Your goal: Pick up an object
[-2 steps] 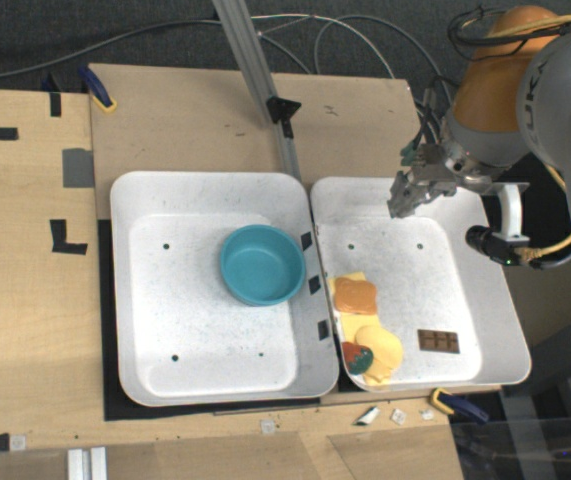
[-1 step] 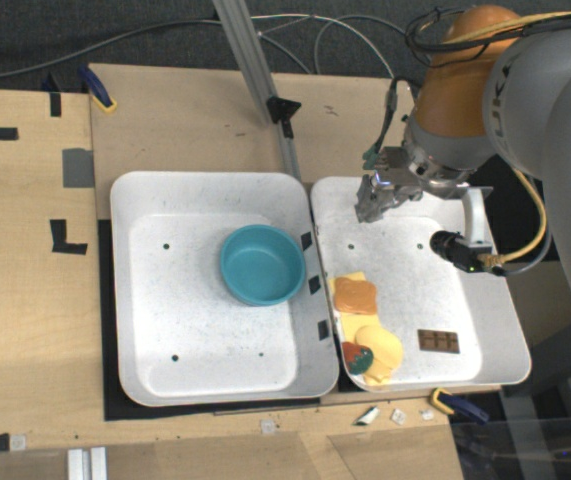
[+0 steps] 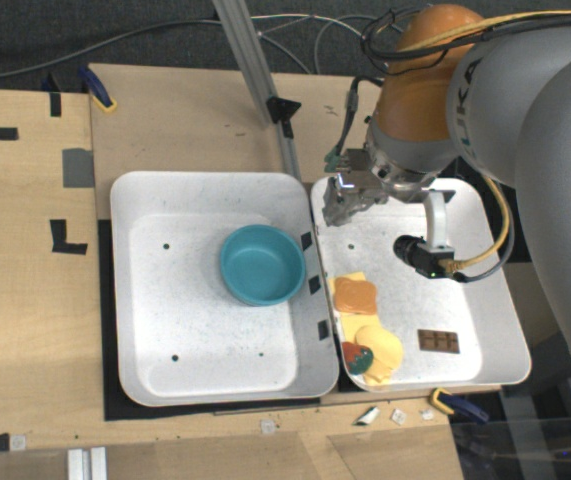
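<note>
My gripper [image 3: 342, 204] hangs over the far left corner of the right bin [image 3: 485, 308], just inside its rim. Nothing shows between its fingers. A blue bowl [image 3: 261, 264] sits upright in the middle of the left bin [image 3: 155, 298]. Along the right bin's left side lie an orange block [image 3: 356, 295], a yellow soft object [image 3: 379, 349] and a small red and green piece [image 3: 357, 355] pressed against it. A brown chocolate-like bar [image 3: 438, 342] lies flat near the right bin's front. These objects are all well in front of the gripper.
A slanted metal pole [image 3: 255, 73] rises behind the left bin. The grey arm with its orange band [image 3: 435, 68] covers the back right. Cables and a black fitting [image 3: 420, 255] hang over the right bin's middle. Clamps sit at the bench corners.
</note>
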`<state>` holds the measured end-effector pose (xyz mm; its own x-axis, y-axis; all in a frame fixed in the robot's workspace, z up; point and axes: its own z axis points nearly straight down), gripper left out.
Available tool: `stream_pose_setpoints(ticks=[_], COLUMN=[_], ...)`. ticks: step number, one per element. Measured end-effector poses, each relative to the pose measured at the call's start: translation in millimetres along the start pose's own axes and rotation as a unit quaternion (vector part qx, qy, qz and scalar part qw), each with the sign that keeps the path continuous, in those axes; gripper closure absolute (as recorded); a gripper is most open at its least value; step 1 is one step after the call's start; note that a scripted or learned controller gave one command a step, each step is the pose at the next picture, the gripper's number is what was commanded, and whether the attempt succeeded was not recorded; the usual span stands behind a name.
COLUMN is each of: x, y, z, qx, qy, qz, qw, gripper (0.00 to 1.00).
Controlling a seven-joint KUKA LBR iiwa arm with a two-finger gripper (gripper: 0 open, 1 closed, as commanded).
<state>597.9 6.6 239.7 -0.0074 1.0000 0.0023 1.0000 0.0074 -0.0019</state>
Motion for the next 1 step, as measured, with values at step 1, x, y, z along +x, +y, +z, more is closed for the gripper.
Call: stream_pose_setpoints(ticks=[1], x=[58.1], y=[-8.4], z=[0.4], qx=[0.0], qy=[0.0], qz=[0.0], qw=[1.0], gripper=[1.0])
